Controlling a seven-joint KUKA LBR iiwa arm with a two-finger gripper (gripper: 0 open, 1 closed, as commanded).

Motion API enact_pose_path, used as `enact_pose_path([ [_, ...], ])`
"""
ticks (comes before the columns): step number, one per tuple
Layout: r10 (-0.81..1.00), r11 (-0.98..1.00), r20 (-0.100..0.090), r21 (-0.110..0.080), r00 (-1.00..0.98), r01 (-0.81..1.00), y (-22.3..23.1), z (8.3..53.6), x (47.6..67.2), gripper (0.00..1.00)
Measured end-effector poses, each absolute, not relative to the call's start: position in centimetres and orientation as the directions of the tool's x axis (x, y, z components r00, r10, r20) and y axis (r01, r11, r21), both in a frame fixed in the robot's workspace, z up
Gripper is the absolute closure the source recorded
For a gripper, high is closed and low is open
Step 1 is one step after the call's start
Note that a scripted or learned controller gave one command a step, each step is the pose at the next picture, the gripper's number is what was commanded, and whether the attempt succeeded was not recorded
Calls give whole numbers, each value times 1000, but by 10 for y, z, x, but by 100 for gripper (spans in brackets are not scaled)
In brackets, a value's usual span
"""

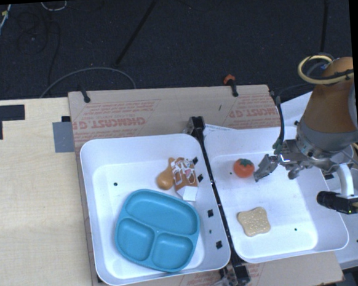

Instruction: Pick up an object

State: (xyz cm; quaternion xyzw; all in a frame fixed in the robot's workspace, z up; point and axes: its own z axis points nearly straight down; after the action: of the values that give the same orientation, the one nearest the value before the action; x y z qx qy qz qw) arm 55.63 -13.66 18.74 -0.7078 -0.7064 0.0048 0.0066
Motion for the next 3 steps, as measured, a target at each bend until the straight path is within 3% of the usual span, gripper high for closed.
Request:
enact_pose_path([
  [1,1000,0,1,-4,0,1000,-137,196,559,0],
  [3,1000,-1,1,-2,1,1000,-133,86,559,0],
])
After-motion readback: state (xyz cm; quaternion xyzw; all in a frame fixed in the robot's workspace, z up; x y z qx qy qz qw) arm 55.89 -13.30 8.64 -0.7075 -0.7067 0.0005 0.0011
